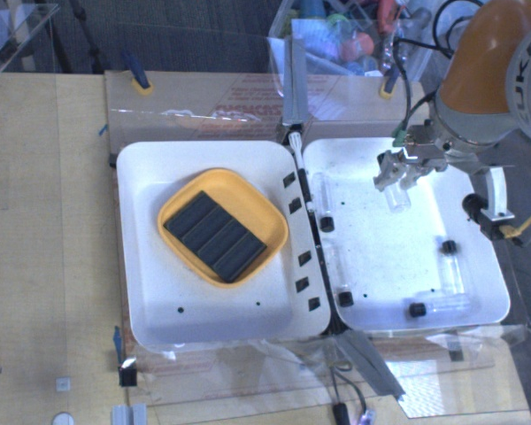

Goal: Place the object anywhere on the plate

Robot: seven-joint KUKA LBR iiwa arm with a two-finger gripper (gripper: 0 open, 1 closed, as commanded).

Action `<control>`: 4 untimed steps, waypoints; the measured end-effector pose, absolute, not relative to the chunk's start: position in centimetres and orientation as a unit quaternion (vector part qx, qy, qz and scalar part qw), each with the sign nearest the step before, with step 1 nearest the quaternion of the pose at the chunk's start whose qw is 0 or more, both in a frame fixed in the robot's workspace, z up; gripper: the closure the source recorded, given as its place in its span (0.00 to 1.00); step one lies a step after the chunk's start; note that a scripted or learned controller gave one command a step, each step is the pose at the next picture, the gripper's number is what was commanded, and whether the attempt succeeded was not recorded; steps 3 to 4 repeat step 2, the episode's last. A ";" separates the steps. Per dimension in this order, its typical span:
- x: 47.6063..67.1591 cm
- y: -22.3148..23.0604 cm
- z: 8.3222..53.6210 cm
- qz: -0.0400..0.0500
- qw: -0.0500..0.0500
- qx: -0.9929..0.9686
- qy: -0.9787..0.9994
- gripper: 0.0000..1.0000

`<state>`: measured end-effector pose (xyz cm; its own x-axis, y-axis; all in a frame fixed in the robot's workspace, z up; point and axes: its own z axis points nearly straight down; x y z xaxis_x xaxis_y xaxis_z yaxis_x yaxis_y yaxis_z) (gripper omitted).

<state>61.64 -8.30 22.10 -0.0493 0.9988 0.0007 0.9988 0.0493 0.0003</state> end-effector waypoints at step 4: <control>63.0 -5.5 19.2 0.000 0.001 -0.596 -0.803 0.00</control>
